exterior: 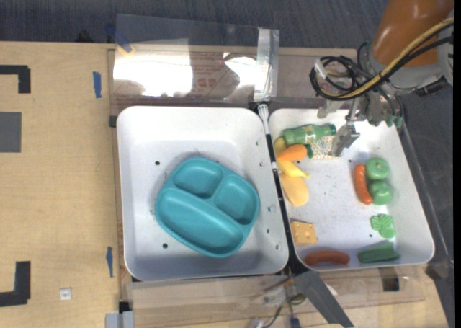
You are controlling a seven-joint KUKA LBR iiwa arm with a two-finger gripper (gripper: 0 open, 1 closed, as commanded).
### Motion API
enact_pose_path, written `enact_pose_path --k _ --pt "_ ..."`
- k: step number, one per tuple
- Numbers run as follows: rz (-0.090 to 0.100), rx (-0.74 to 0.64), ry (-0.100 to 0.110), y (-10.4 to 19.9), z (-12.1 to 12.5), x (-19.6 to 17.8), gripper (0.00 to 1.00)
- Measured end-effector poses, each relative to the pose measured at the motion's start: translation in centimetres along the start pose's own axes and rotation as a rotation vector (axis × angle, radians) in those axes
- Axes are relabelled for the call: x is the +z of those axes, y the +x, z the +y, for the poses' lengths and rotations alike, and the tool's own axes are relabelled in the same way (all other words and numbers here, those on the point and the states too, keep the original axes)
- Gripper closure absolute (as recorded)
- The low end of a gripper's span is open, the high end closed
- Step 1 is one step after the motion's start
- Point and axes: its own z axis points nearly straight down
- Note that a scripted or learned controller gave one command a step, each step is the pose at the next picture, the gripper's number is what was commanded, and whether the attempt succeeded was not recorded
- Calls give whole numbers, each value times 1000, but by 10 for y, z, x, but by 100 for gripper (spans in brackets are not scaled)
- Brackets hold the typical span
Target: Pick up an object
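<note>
**Ana:** Two shallow white plastic bins sit side by side on the surface. The left bin [137,197] holds a teal plastic divided plate [207,205]; the right bin [414,197] holds all the small toy food. Which step would you say this is?

**Ben:** The approach, I'd judge. The claw [344,138] hangs over the far edge of the right bin, just beside a green plastic bottle [308,134] lying on its side, and nothing sits between its fingers that I can make out.

**Ana:** Are they apart or together?

**Ben:** I cannot tell; they are too small and dark from this angle.

**Ana:** What else lies near it?

**Ben:** An orange toy carrot [292,152] touches the bottle, with a yellow toy banana [295,182] just below. Two round green toy pieces [379,179] and an orange-red toy pepper [362,184] lie toward the right wall, well apart from the bottle.

**Ana:** And the next move?

**Ben:** Probably a straight descent onto one item. The bottle cluster is crowded, so a clean grip needs care.

**Ana:** The arm?

**Ben:** It reaches in from the right, orange band [414,9] high, wrist pointing down, cables looped beside it.
</note>
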Motion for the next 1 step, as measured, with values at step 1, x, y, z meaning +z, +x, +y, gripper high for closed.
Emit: enact_pose_path --k 1 --pt "3 256 0 81 -42 110 0"
